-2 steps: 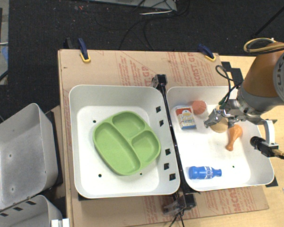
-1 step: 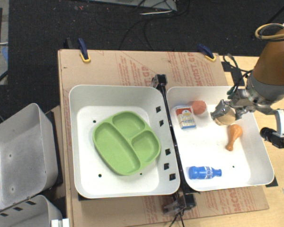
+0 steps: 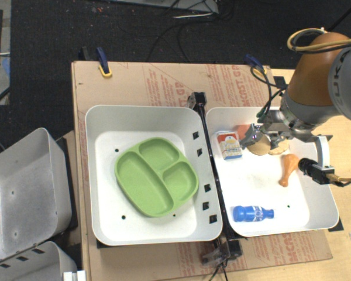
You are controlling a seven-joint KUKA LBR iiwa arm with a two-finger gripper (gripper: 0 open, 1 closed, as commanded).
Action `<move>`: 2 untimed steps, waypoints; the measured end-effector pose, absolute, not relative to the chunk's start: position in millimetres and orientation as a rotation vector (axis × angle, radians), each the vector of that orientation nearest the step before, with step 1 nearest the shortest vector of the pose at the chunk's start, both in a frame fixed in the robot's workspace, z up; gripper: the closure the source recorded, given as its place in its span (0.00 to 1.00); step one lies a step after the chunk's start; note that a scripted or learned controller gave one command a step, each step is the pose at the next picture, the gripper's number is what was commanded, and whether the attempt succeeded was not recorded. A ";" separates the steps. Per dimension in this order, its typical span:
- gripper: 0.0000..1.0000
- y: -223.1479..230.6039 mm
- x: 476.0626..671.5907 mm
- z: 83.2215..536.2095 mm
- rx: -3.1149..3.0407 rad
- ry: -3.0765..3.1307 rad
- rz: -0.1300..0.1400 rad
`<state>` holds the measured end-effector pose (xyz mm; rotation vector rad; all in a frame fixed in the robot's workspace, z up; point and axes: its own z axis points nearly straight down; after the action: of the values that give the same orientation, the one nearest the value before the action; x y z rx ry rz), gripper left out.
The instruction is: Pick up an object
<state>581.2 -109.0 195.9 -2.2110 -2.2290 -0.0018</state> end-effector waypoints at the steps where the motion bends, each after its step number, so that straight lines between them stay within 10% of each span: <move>1: 1.00 -52.7 577.5 192.4 -2.211 -2.228 0.000; 2: 1.00 -3.8 572.3 210.0 -2.213 -2.231 -0.004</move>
<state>572.3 -3.8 210.0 -2.2126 -2.2305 -0.0036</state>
